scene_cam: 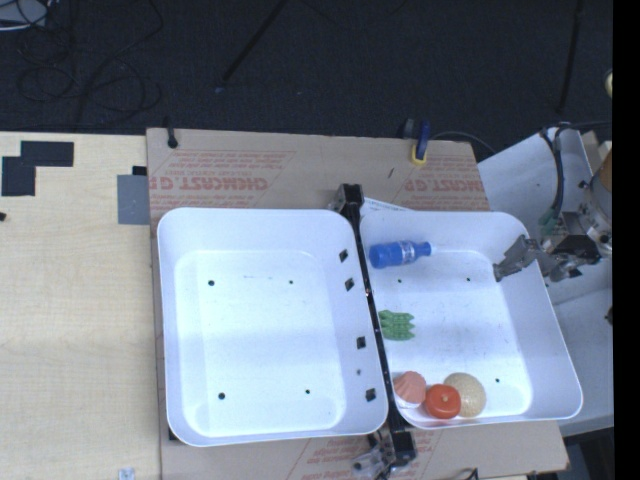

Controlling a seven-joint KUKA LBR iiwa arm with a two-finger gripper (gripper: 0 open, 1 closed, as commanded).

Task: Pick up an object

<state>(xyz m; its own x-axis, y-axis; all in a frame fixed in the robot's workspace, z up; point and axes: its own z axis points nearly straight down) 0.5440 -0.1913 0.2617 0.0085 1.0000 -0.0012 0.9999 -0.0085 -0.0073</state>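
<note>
At the right edge of the right bin (520, 368), the end effector (512, 260) sits above the rim, apart from every object; whether it is open or closed cannot be determined, and nothing is seen in its grasp. A blue bottle (399, 254) lies on its side near the bin's far left corner. A green object (396, 325) rests just beside the divider between the bins. A pink object (409, 387), a red object (442, 401) and a tan object (467, 392) cluster at the near edge, touching. The left bin (190, 268) adjoins on the worktop (70, 318).
</note>
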